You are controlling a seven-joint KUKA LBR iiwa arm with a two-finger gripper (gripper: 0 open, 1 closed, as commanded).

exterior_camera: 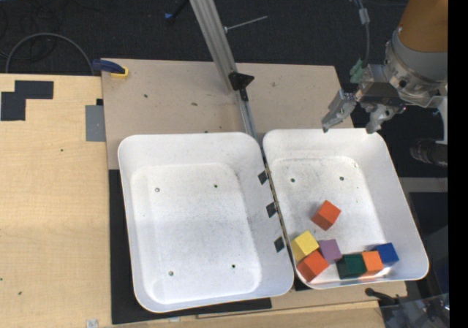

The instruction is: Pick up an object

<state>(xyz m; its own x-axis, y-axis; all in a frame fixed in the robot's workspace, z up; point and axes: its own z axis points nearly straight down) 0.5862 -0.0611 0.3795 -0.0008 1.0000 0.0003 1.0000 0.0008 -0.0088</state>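
My gripper hangs above the far edge of the right bin, fingers spread apart and nothing between them. Well below it in that bin lies an orange cube on its own. A cluster sits in the bin's near corner: a yellow cube, a purple cube, an orange-red cube, a green cube, another orange cube and a blue cube.
The left bin lies beside the right one, with black clips along the shared edge. A slanted aluminium rail rises behind the bins. The arm's orange band is at the top right.
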